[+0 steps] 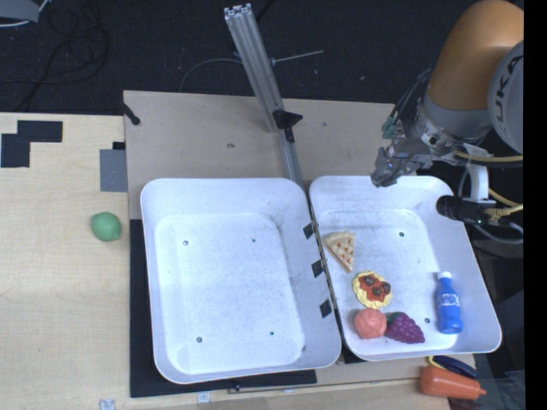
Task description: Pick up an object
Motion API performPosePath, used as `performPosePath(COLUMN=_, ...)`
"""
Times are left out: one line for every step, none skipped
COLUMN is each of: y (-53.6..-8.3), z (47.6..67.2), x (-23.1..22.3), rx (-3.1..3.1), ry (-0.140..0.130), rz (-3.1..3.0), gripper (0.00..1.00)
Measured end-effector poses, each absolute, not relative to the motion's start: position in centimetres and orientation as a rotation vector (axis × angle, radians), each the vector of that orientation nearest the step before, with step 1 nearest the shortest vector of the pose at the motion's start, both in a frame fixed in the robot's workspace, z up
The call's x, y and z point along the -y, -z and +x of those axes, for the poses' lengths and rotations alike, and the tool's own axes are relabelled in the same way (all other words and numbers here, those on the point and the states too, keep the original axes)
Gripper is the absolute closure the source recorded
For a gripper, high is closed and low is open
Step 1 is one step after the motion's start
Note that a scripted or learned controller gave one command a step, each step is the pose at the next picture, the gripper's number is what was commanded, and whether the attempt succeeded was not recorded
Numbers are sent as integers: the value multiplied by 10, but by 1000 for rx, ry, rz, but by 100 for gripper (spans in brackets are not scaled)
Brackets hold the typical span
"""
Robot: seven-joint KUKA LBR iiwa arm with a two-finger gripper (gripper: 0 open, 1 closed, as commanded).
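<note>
- Objects for picking lie in my right bin [402,203]: a pizza slice [341,249] near its left wall, a small tart [373,289] below that, then a pink ball [370,323] touching a bunch of purple grapes [404,327] along the near wall, and a blue bottle [447,302] lying by the right wall.
- Bench [51,254] is the biggest thing here, pale wood, with both white bins side by side on a dark mat.
- My arm [474,67] comes in from the right, orange band above the grey wrist.
- Left bin [226,280] sits against the right one, joined by dark clips at the shared edge.
- A metal rail [261,75] slants from the far side down toward the seam between the bins.
- My gripper [391,167] hangs above the far rim of the right bin, well apart from every object; nothing is between its tips that I can see, and I cannot tell whether it is open or closed.
- An orange object [450,383] lies on the bench just outside the right bin's near corner.
- A green ball [107,226] rests on the bench left of the left bin.
</note>
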State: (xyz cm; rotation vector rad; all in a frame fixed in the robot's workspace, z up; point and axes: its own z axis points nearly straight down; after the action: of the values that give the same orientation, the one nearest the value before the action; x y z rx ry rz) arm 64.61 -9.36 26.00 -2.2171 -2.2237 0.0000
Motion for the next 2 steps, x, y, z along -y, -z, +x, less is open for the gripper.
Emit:
performPosePath(y=-258, z=637, x=33, rx=2225, ry=1, rz=-2216, gripper=100)
performPosePath(y=-242, z=626, x=-21, rx=2224, ry=-1, rz=-2216, gripper=100)
